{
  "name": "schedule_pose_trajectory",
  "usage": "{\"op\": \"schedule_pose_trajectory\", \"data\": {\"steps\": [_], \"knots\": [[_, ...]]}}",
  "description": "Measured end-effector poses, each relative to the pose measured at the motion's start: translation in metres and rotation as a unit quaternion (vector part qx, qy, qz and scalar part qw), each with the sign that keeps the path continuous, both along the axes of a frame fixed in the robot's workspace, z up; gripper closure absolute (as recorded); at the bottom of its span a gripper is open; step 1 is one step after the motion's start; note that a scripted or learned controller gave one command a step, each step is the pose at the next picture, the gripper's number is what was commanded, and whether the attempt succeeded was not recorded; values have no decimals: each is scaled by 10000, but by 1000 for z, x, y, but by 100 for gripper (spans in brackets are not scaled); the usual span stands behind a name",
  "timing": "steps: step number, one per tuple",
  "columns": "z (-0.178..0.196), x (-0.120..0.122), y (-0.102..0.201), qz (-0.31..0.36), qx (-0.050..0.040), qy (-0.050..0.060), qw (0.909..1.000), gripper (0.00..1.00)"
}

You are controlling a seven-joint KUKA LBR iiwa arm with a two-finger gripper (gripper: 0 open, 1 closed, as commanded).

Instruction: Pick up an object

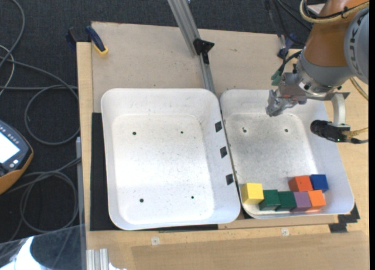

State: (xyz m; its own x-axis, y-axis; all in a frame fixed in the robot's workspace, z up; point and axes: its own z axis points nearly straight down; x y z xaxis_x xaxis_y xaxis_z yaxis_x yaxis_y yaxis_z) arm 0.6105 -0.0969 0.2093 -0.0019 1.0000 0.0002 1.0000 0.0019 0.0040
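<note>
Several small coloured blocks lie along the near edge of the right bin: a yellow block, two green blocks, a purple block, two orange blocks and a blue block. My gripper hangs over the far edge of the right bin, well away from the blocks. Nothing shows between its fingers.
The left bin stands beside the right one, with black clips along the shared rim. A slanted metal pole rises behind the bins. A blue-and-yellow clamp sits at the board's far left corner. Cables lie on the floor at left.
</note>
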Motion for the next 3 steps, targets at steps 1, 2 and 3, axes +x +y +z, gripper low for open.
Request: {"op": "schedule_pose_trajectory", "data": {"steps": [1,2,3], "knots": [[5,7,43,19,9,9,10000,100],[23,10,98,29,12,3,10000,100],[20,12,157,28,12,15,10000,100]]}}
